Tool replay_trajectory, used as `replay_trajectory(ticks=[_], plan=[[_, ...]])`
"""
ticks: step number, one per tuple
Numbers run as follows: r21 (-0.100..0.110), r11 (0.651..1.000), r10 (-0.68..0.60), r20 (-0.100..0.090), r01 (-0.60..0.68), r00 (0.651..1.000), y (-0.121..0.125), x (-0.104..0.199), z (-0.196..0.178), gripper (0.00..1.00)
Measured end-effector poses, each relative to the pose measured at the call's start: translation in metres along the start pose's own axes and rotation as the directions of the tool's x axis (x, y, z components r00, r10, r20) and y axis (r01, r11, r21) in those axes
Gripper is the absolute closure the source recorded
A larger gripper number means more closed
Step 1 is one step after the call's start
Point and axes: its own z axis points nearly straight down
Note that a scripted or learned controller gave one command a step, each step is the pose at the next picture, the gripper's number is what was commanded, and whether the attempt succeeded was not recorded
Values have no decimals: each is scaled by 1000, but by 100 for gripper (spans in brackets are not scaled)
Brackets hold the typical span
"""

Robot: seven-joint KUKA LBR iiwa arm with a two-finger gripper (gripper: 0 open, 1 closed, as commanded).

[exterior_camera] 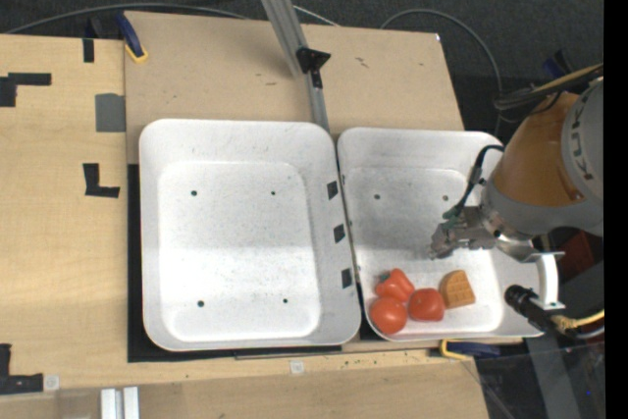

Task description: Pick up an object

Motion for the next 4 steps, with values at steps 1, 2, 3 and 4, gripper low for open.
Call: replay_trajectory(ticks=[1,2,3,4], plan=[[-7,1000,0,2,0,1000,5,8,-46,100],[-7,1000,1,2,-1,1000,11,3,-91,100],[-6,1000,0,2,0,1000,11,3,-124,100],[-1,1000,-3,-1,3,1000,6,55,-118,100]])
